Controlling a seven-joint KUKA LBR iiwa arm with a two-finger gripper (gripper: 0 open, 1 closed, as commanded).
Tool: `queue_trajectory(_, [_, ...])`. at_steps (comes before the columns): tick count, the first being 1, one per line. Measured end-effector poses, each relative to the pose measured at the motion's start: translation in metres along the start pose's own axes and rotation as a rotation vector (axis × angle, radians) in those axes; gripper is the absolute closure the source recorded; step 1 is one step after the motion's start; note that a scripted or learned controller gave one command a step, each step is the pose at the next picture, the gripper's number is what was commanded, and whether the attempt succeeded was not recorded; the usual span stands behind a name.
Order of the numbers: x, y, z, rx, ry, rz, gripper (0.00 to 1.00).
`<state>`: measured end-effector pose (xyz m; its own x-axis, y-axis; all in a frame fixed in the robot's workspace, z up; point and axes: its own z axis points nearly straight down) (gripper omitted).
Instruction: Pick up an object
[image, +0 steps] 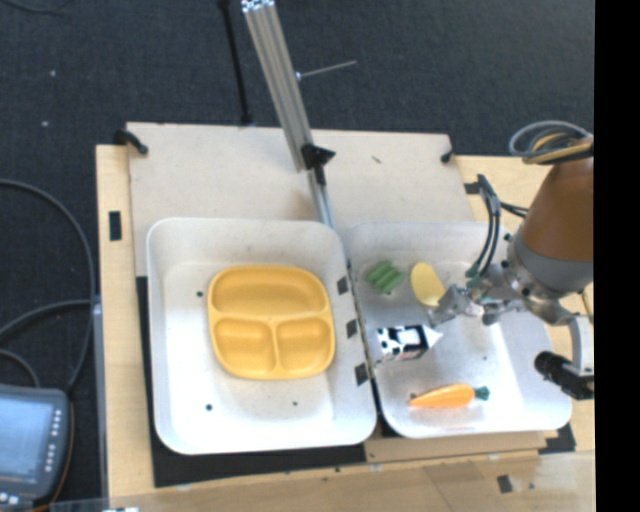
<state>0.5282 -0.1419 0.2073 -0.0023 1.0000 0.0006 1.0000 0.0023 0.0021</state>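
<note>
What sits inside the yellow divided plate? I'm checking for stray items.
The yellow three-compartment plastic plate in the left white bin shows three bare compartments; whatever lies beneath the plate is covered.

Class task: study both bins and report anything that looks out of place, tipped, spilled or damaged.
Nothing stands out. The yellow divided plate lies flat in the left bin. In the right bin, the green toy, yellow piece, black-and-white toy and carrot lie loosely apart, unspilled and unbroken, with the gripper above.
</note>
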Motion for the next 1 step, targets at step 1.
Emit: queue_trajectory(1, [-0.0001,0.0,0.0,0.0,0.0,0.002,0.0])
